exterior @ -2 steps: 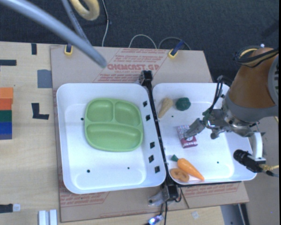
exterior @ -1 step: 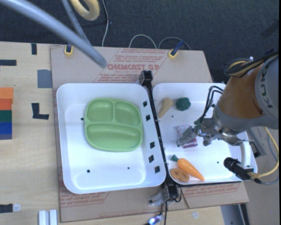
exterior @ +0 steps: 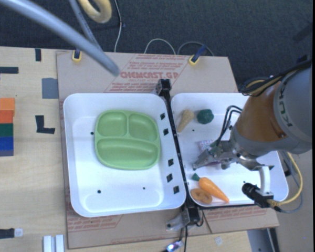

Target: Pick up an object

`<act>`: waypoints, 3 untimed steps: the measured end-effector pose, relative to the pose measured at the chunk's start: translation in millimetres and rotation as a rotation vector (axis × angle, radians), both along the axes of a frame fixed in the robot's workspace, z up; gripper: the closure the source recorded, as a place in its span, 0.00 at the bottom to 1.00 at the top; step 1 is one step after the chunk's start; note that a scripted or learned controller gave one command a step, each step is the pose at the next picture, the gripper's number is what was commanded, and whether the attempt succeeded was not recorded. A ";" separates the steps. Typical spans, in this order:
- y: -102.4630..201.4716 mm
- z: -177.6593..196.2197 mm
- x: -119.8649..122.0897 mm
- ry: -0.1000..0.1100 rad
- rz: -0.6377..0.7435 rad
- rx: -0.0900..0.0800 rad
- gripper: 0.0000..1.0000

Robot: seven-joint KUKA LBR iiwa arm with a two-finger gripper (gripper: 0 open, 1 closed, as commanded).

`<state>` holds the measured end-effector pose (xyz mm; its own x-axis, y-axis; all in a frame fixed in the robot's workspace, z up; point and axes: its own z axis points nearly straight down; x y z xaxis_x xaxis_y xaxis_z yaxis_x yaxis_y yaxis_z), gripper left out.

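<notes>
Overhead, the bench (exterior: 37, 193) carries two shallow white bins side by side. The left bin (exterior: 84, 193) holds a green divided tray (exterior: 128, 140). The right bin (exterior: 228, 193) holds the candidates for picking: an orange carrot (exterior: 213, 189) near the front wall, a flat brownish piece (exterior: 201, 196) touching the carrot's lower left side, a pale cone-shaped item (exterior: 185, 119) close to the divider, a dark green rounded item (exterior: 204, 116) just beside the cone, and a small pale patterned item (exterior: 206, 146) near the bin's middle.

The grey arm with its orange band (exterior: 257, 119) reaches in from the right, and the pincer (exterior: 210, 156) is low in the right bin, just beside the patterned item and behind the carrot. Whether the pincer is apart or together cannot be told, as the tips blur into the wrist hardware and the small item; nothing is visibly held.

Judged from this pose, the step in hand is the descent onto a target, probably the patterned item. To do it well, the pincer should straddle one item alone, centred over it, and close across its narrower side. Crowded neighbours such as the carrot and the brown piece are best avoided, since a slanted closure may push them aside. A straight vertical lift would keep clear of the divider (exterior: 170, 140).
</notes>
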<state>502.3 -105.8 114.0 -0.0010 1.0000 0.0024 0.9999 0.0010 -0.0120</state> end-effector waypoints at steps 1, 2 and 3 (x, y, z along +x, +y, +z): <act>0.8 9.6 0.1 0.003 0.002 0.001 1.00; -2.4 49.2 0.6 -0.009 0.000 -0.002 1.00; -5.6 108.0 -2.6 -0.012 0.000 -0.003 1.00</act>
